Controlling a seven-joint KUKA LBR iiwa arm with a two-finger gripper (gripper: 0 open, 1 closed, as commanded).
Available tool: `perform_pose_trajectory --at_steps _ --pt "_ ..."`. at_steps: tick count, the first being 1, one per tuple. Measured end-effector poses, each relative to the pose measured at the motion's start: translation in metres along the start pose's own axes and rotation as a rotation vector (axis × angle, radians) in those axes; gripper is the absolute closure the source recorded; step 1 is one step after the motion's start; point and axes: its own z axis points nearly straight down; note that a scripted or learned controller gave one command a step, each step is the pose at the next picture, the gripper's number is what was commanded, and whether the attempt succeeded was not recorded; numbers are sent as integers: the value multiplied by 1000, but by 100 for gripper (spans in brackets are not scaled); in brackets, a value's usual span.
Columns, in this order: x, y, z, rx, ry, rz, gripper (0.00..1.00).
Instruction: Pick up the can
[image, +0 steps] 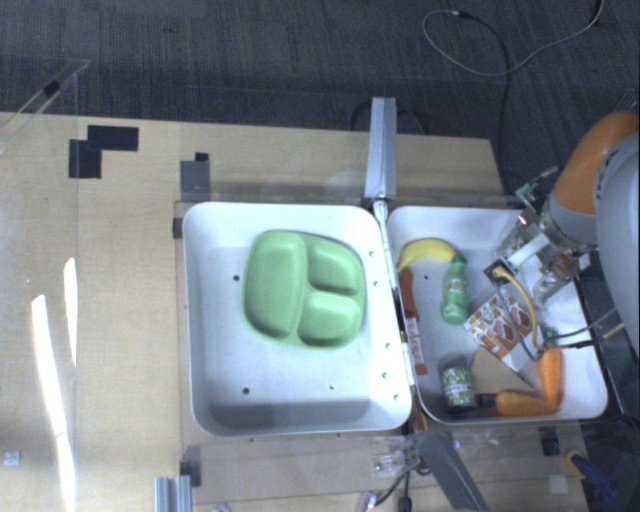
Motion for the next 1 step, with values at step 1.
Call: perform_pose_trajectory --at_steps 1 --pt "23 16 2 8 -11 74 0"
